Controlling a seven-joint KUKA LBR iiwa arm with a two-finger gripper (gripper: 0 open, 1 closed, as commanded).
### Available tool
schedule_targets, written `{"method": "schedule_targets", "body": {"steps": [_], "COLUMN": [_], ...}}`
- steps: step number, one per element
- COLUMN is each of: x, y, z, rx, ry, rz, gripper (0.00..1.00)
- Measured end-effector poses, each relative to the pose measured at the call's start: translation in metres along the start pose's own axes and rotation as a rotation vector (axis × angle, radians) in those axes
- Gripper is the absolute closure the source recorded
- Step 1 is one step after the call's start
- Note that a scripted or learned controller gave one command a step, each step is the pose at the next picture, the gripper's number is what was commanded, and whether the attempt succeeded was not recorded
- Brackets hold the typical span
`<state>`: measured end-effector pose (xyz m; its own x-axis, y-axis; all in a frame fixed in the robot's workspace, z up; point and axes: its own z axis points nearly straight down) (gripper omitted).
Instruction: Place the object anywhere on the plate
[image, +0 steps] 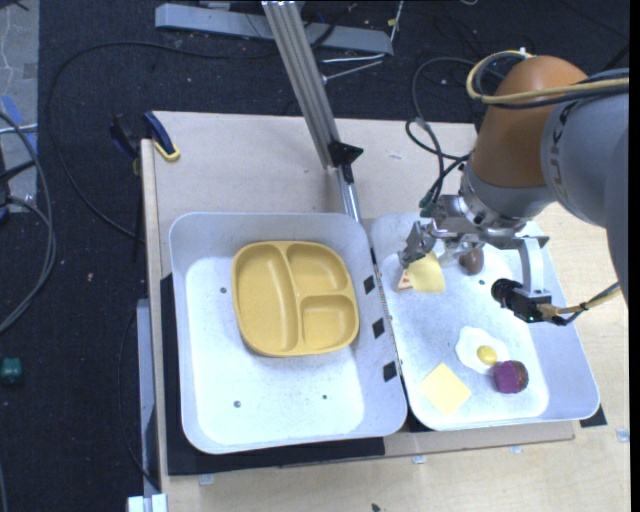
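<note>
Over the right-hand shallow white bin (560, 400), at its rear-left corner, the grey two-finger gripper (422, 252) sits low with a pale yellow wedge-shaped toy, like a piece of cheese (424, 275), directly at its fingertips. The wedge appears caught between the fingers at its upper end, so the gripper is judged closed on it, though the contact itself is small and partly hidden by the wrist. The wedge hangs or rests just right of the ridge where the two bins meet, its broad end toward the camera. The yellow three-compartment plastic plate (296, 297) lies left of the wedge, in the middle of the left-hand white bin (200, 400), well apart from it, with its long side running roughly front to back. The coming move, as judged, is a lift and a straight leftward carry across the ridge. Open bin floor surrounds the plate on every side, so any compartment will serve. Behind the wedge, a slanted metal pole (310, 85) descends to the ridge and calls for care. Right of the wedge lie a toy fried egg (480, 350), a purple ball (510, 377) and a flat yellow square slice (445, 388), all away from the carry path.
</note>
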<state>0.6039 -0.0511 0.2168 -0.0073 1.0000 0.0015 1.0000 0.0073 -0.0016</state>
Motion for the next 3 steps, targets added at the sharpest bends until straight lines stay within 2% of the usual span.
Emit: {"method": "schedule_targets", "body": {"steps": [1,2,3], "x": [0.057,0.119,0.169], "y": [0.006,0.002,-0.008], "z": [0.004,-0.007,-0.015], "rx": [-0.002,-0.003,-0.002], "ry": [0.000,0.001,0.000], "rz": [0.000,-0.002,-0.001], "gripper": [1.00,1.00,1.00]}}
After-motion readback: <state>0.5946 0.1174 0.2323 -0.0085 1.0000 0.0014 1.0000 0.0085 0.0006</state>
